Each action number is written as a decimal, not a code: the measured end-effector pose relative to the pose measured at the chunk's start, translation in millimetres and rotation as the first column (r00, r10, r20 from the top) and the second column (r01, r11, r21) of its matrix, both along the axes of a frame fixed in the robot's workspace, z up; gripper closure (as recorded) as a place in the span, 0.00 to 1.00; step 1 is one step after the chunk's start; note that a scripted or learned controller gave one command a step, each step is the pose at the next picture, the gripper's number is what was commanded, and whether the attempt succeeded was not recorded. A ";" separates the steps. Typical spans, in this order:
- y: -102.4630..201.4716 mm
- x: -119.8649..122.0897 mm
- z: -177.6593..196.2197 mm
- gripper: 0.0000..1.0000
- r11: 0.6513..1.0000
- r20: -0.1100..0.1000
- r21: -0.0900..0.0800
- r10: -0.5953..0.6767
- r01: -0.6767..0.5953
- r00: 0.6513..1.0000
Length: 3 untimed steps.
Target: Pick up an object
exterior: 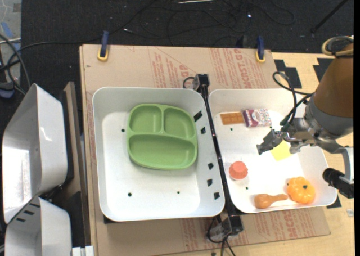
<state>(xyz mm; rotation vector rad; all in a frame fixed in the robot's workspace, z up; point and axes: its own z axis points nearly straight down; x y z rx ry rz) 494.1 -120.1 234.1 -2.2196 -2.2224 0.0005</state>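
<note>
My gripper point(269, 142) hangs over the middle of the right bin point(315, 162), reaching in from the right. A small yellow block point(280, 153) lies just to its right, partly under the wrist; whether they touch I cannot tell. Around it lie a purple-and-white carton point(257, 117), a brown cracker point(230, 118), a salmon-red cup point(238, 170), an orange pumpkin point(300, 189) and a tan gourd-shaped toy point(270, 199).
The left bin point(112, 187) holds a green divided plate point(162, 137). A black divider point(214, 148) runs between the two bins. White containers point(31, 148) stand off the bench to the left. Cables trail along the arm at the right.
</note>
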 end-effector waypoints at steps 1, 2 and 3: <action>0.0 9.7 -53.7 0.00 1.000 -0.004 0.001 -0.003 0.003 1.000; -2.8 0.9 -107.2 0.00 1.000 0.000 0.001 -0.005 0.005 1.000; -2.4 1.1 -120.1 0.00 1.000 0.001 0.000 -0.003 0.003 1.000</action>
